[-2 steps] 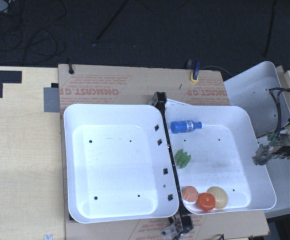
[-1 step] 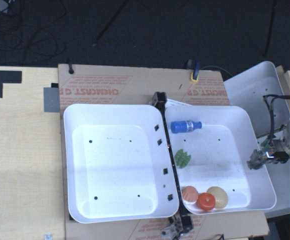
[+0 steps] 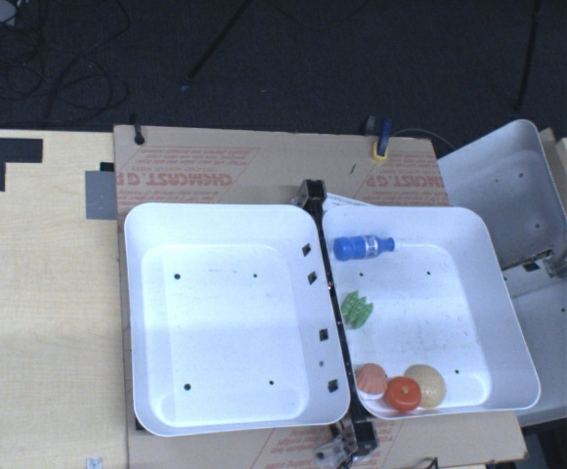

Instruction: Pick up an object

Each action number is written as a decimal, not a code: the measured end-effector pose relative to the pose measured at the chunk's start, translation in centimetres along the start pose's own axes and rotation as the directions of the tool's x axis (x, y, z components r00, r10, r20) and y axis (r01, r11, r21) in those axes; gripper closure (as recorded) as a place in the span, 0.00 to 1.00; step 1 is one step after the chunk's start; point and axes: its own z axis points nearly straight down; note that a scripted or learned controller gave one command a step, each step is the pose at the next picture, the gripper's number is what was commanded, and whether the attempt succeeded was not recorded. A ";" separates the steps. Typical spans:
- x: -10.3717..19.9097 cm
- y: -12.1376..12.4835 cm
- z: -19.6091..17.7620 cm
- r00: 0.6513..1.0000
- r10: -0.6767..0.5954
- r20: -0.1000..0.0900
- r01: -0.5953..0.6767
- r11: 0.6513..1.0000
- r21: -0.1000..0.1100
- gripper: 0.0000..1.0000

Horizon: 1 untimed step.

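Waiting at the very start seems the best reading of the camera view: nothing is lifted, every object lies on a bin floor, and no choice of target is evident. As for the gripper, I cannot tell how it stands or whether it has hold of anything.

The candidates all sit in the right bin [image 3: 499, 291]. A blue bottle [image 3: 363, 247] lies on its side near the bin's far-left corner, cap pointing right. A small green leafy piece [image 3: 358, 311] rests against the left wall, about midway along it. At the near-left corner three round things crowd together: a pinkish ball [image 3: 370, 378], a red tomato-like ball [image 3: 403, 394] touching it, and a pale yellow ball [image 3: 426, 383] just behind the red one. The left bin [image 3: 137, 262] shows only bare floor with a few dark dots.

The next move, I judge, calls for a descent over one object. The bottle stands apart from the rest and looks the easier grasp; the clustered balls by the wall leave little room and may roll.

Both bins rest on a brown cardboard sheet [image 3: 225, 169] with printed lettering, laid over a pale wooden tabletop [image 3: 39, 291]. Beyond it the floor is dark, with cables trailing across.
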 end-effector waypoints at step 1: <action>0.3 -0.5 13.9 1.000 0.003 -0.011 -0.003 1.000 0.028 1.00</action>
